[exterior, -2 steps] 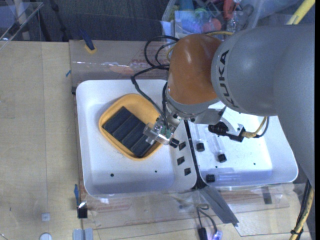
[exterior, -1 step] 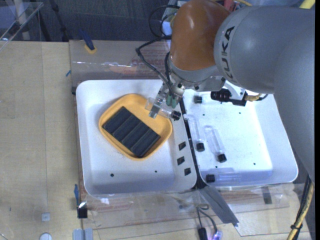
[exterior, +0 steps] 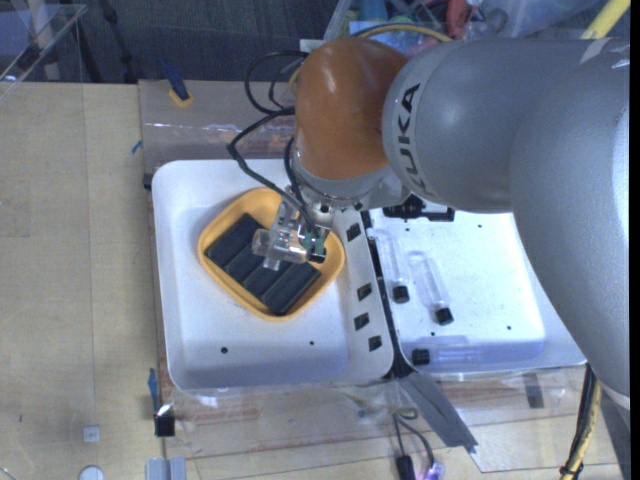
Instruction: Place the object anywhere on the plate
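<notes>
Grey arm (exterior: 500, 98) lettered "KUKA" reaches over the yellow plate (exterior: 225, 230).

Your arm (exterior: 500, 118) reaches in from the right, its broad grey links filling the upper right of the view, and bends downward at the orange band (exterior: 345, 108) above the wrist. Below that band the wrist points steeply down, and your gripper (exterior: 285, 245) hangs low at its tip, tilted slightly toward the left.
</notes>
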Robot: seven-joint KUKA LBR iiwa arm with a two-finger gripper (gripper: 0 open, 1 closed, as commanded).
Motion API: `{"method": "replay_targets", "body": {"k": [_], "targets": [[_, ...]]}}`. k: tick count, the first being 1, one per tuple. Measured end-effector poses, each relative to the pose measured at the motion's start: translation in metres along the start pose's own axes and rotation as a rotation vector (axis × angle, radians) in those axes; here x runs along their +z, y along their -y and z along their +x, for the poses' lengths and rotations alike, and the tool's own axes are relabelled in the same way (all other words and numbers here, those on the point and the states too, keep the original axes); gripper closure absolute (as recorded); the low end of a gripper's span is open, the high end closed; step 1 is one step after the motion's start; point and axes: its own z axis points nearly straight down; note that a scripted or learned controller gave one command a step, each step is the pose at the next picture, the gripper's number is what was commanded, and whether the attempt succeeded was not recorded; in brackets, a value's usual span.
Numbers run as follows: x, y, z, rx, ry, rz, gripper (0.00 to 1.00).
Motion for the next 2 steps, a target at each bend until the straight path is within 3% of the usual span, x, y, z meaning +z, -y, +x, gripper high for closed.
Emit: {"method": "replay_targets", "body": {"k": [1, 2], "targets": [[0.0, 0.0, 0.0, 0.001, 0.0, -0.001, 0.0], [-0.032, 0.03, -0.04, -0.072, 0.006, -0.003, 0.0]]}}
